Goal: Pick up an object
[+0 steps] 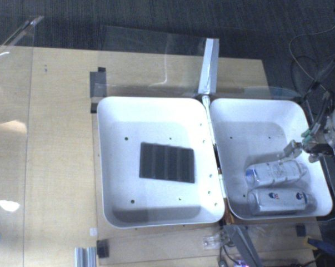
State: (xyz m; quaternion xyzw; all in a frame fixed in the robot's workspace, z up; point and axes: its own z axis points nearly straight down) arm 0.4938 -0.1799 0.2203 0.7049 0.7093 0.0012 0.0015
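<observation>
The end effector (294, 147) hangs low over the right bin (250, 113), reaching in from the bin's right rim, with its grey tip pointing down and to the left at the upper bottle (275, 173). How far it stands open, and whether anything is caught in it, cannot be told at this size and angle; the tip seems to sit at or just over the bottle's upper edge, but contact cannot be confirmed. Two clear plastic bottles lie on their sides directly below and beside the end effector, the lower bottle (279, 200) just past the first and pressed toward the bin's near wall, probably because round bottles roll down into the low corner of a shallow bin. That crowding likely explains the approach from above on the upper bottle, whose top is free. Well away from the end effector, across the divider, a dark ribbed pad (167, 162) lies flat in the middle of the left bin (120, 115), on the wooden tabletop (50, 149).
</observation>
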